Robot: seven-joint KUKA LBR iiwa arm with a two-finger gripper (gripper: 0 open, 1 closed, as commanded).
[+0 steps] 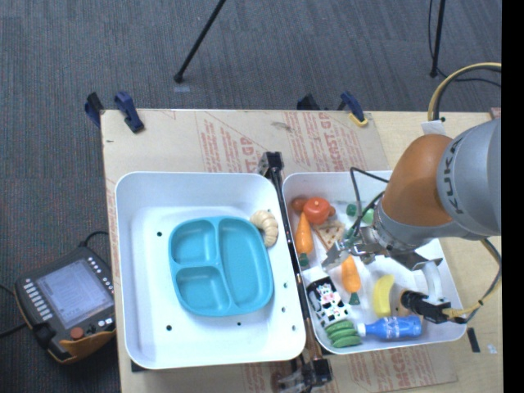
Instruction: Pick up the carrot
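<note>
Pincer (pixel 348 255) hangs low over the right bin (pixel 434 327), its fingers narrowly parted and holding nothing that can be seen. Just below its tips lies one carrot (pixel 350 274), close to touching; whether they meet is unclear. To its left a second, longer carrot (pixel 304 234) rests beside the bin's wall, near a tomato (pixel 317 210).

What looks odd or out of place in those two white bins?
A pale croissant-like toy lies in the left bin, pressed against the rim of the blue divided plate rather than on it. The right bin is a jumble of toy food, two carrots among them.
</note>
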